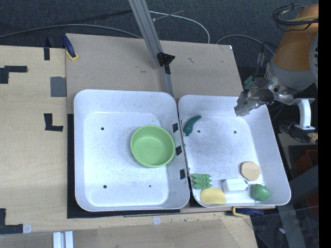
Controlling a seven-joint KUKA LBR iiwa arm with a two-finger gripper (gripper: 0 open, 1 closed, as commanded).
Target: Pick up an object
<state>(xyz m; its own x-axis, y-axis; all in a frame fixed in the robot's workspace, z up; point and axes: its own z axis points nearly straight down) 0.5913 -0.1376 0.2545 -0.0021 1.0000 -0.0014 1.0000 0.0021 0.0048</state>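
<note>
My gripper hangs over the far right corner of the right bin, apart from every object. Its tips are too small and dark to read. A dark green curved piece lies near the right bin's far left side. Along the near edge lie a bright green ridged piece, a yellow lump, a white block, a tan round disc and a green ball. A light green bowl sits upright in the left bin.
A grey metal pole slants down from the top to the bins' shared far edge. Black clips mark the seam between the bins. Cables run across the dark floor behind the bench. The right bin's middle is bare.
</note>
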